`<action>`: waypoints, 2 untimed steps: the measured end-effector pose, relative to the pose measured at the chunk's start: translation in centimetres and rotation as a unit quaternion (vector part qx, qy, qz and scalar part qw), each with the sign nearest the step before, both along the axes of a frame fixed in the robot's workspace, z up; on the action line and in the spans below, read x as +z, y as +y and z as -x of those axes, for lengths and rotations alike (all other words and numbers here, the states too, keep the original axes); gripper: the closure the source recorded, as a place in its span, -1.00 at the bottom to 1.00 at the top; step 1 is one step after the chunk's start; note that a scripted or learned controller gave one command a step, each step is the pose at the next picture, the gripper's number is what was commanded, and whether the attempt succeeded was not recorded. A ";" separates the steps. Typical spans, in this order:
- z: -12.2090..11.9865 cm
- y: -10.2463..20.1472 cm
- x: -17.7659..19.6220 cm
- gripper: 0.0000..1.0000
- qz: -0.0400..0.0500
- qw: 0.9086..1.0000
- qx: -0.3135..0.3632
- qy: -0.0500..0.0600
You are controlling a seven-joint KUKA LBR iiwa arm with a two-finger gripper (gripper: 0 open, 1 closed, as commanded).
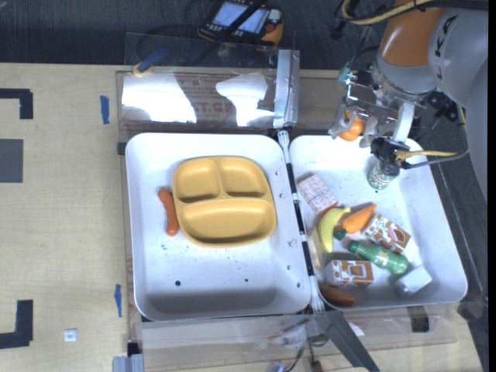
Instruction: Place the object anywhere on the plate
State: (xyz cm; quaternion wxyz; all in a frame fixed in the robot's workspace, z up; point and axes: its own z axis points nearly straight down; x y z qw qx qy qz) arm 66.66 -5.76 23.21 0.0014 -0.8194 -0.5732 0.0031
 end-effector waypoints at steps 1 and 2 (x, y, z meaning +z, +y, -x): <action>-0.1 -3.4 4.0 1.00 0.000 0.999 0.035 -0.004; 0.0 6.0 0.8 1.00 -0.001 0.996 0.087 -0.001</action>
